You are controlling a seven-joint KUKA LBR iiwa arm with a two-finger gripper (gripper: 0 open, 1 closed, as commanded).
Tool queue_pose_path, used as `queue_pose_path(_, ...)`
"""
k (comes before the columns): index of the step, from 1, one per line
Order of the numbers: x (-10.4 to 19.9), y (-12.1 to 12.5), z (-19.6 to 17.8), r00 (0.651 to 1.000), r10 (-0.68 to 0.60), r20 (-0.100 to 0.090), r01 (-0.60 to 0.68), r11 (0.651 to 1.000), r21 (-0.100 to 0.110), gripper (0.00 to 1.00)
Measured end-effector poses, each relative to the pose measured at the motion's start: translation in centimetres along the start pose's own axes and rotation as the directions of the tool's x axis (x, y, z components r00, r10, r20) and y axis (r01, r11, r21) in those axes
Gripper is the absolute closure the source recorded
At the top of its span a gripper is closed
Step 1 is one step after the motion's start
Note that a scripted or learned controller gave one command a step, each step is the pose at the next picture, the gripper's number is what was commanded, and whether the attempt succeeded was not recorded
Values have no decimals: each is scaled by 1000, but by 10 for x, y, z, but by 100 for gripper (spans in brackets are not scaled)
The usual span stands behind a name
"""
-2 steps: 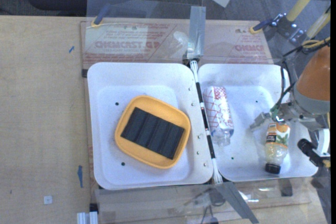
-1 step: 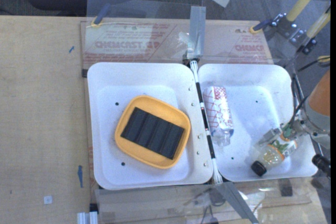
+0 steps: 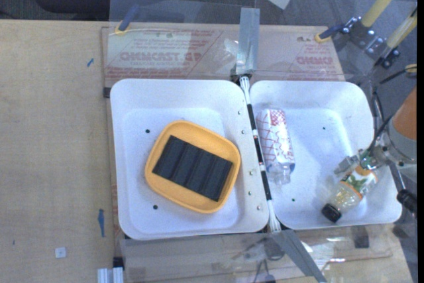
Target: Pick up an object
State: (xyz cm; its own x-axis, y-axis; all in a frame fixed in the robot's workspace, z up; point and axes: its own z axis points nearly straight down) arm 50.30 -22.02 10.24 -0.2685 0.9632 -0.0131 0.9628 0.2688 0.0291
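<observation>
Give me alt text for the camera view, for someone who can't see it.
The gripper meets a small bottle lying in the right bin, with a crushed bottle alongside. The left bin holds a yellow tray.

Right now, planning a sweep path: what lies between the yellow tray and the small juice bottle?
In the camera view, the crushed water bottle lies between yellow tray and juice bottle.

Orange tray (image 3: 161, 149), black insert (image 3: 193, 168); red-checked bottle (image 3: 275, 138); 2 white bins (image 3: 173, 97).
</observation>
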Motion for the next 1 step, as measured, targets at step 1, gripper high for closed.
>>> queue_pose_path(1,48,48,-92,955,296,-3,-296,955,31,100)
